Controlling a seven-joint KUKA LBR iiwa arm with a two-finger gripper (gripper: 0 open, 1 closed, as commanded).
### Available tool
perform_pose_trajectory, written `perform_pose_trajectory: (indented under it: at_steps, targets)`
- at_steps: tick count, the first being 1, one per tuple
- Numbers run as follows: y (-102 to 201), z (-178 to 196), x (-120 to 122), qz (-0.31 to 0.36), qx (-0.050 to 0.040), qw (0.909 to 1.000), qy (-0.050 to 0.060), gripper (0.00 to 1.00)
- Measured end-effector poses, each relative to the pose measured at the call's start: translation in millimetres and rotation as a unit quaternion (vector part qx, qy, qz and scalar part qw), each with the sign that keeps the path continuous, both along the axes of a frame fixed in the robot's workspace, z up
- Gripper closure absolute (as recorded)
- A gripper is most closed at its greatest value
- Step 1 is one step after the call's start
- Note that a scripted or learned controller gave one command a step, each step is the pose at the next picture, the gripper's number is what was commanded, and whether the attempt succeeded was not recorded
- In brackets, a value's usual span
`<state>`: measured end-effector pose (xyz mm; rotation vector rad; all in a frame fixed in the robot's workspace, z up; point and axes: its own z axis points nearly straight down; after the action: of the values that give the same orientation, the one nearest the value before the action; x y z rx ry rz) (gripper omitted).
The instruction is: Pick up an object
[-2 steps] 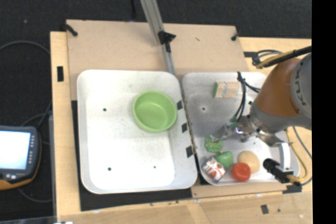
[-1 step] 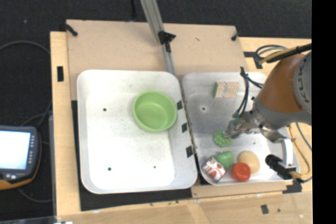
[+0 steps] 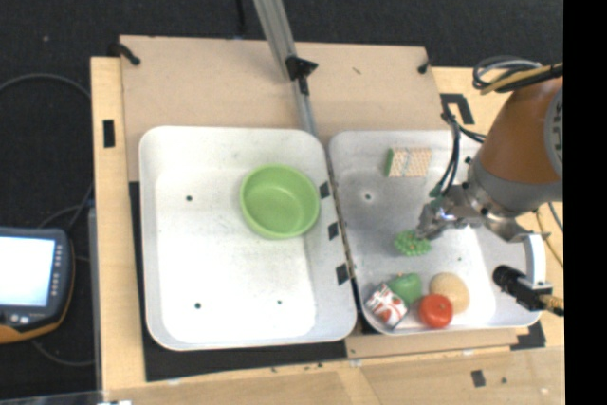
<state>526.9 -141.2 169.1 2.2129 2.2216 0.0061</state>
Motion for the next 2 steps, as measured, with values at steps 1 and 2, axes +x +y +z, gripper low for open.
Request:
perform_pose_trajectory:
  at_steps: [1, 2]
  targets:
    - [6, 47, 6, 0.0, 0.0001, 1.0, 0.0, 1.0]
    - [-2, 105, 14, 0.0, -0.0006, 1.0, 0.0, 1.0]
